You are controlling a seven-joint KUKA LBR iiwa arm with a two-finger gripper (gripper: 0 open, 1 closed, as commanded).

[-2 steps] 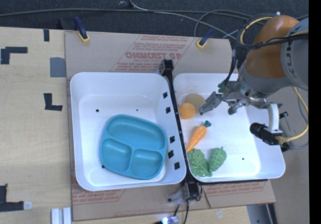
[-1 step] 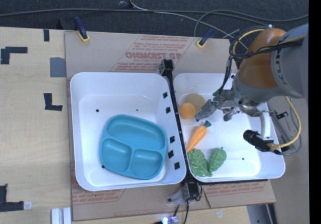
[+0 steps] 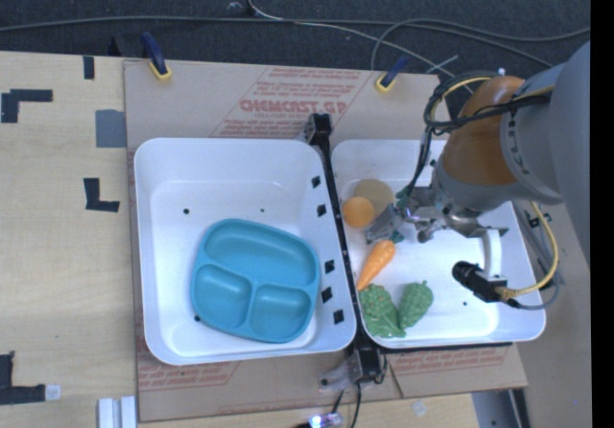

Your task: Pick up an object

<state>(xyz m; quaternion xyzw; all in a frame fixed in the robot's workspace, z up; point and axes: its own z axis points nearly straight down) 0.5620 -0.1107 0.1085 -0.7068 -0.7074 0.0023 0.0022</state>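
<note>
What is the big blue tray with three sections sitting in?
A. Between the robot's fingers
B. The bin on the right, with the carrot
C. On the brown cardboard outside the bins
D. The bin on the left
D: the blue tray lies flat inside the left bin, while the carrot and the gripper are over in the right bin.

Grey rounded arm point(image 3: 552, 129), glossy orange band point(image 3: 480, 133) above wrist, yellow and black cables looped alongside, metallic tool point(image 3: 408, 220).
</note>
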